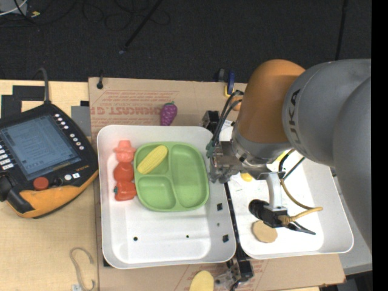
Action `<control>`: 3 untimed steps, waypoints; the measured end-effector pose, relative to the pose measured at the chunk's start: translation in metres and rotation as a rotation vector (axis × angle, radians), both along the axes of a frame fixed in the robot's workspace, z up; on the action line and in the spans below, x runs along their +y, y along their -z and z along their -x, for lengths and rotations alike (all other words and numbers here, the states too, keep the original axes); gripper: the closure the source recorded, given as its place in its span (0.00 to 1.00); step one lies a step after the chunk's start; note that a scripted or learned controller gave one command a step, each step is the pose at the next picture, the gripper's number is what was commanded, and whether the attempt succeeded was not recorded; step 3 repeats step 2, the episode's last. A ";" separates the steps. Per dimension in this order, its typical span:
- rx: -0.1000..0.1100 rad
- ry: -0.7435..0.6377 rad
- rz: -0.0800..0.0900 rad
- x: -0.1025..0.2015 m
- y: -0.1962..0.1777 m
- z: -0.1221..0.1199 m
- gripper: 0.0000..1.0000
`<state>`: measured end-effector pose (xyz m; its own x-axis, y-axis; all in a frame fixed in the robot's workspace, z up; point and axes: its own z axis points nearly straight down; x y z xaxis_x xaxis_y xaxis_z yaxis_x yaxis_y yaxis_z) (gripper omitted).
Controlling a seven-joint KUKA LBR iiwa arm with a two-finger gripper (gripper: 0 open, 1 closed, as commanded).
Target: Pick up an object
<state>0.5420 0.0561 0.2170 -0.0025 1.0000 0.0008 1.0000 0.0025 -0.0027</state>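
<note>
The left bin (157, 247) holds a green divided plate (182, 187) with a yellow corn cob (151, 158) in its upper left compartment. A red and pink toy figure (123, 170) lies just left of the plate. In the right bin (330, 223) a tan round disc (264, 231) lies near the front, and a small yellow piece (247, 176) peeks out beside the wrist. My gripper (218, 167) hangs low over the strip between the two bins, at the plate's right edge. The grey and orange arm hides much of the right bin.
A purple grape toy (168, 113) sits on the cardboard behind the left bin. A yellow lemon-like piece (202, 280) lies in front of the bins. A teach pendant (36, 156) rests on the bench at the left, with a metal hook (82, 265) below it.
</note>
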 end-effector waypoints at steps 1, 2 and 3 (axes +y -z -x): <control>0.000 0.003 0.000 0.004 -0.021 0.000 1.00; 0.003 0.003 0.002 0.004 -0.002 -0.007 1.00; 0.003 0.003 0.002 0.004 -0.002 -0.007 1.00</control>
